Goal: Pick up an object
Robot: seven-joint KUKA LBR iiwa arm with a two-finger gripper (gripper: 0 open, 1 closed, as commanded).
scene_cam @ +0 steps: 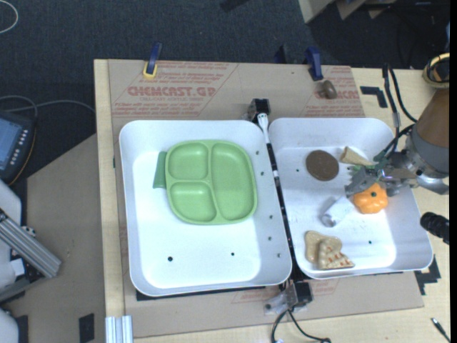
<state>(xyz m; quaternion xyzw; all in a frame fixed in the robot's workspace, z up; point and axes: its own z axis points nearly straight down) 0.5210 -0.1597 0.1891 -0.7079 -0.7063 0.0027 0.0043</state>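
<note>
The gripper (368, 181) hovered just above the orange fruit (370, 200) in the right bin (407, 252); its grip could not be judged, and nothing looked lifted yet.

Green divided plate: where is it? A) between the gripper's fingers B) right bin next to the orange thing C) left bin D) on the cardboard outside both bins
C. The green divided plate lies flat in the left bin, while the gripper is over the right bin by the orange object.
</note>
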